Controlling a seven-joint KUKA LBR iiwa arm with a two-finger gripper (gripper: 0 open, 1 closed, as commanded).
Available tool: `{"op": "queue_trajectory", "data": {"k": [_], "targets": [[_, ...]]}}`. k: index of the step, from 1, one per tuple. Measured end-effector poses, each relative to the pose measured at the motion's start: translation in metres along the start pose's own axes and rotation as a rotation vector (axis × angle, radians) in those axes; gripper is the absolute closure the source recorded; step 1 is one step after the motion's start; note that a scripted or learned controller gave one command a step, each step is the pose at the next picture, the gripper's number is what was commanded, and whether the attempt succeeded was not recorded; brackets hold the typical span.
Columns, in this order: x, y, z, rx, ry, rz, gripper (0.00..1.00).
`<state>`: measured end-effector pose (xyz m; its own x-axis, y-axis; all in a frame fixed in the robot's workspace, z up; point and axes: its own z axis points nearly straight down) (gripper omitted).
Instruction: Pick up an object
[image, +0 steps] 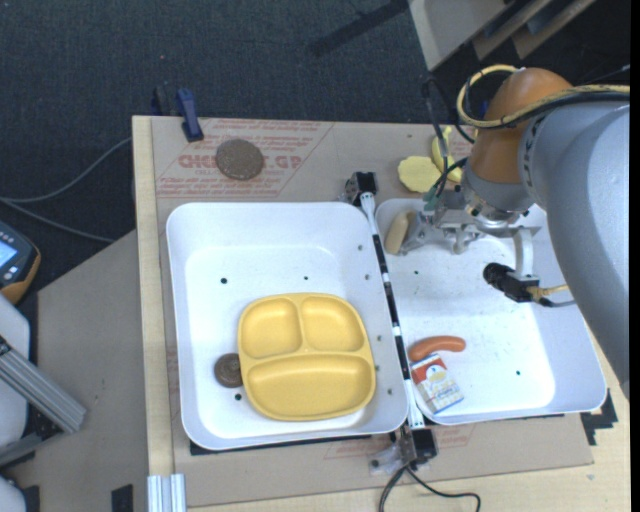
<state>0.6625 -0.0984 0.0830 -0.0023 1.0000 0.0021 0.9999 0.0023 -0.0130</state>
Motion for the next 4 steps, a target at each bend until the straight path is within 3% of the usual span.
{"op": "queue_trajectory", "data": {"k": [4], "targets": [[0.0011,0.0009,0.0000,0.003,-0.002,0.000,0.00]]}}
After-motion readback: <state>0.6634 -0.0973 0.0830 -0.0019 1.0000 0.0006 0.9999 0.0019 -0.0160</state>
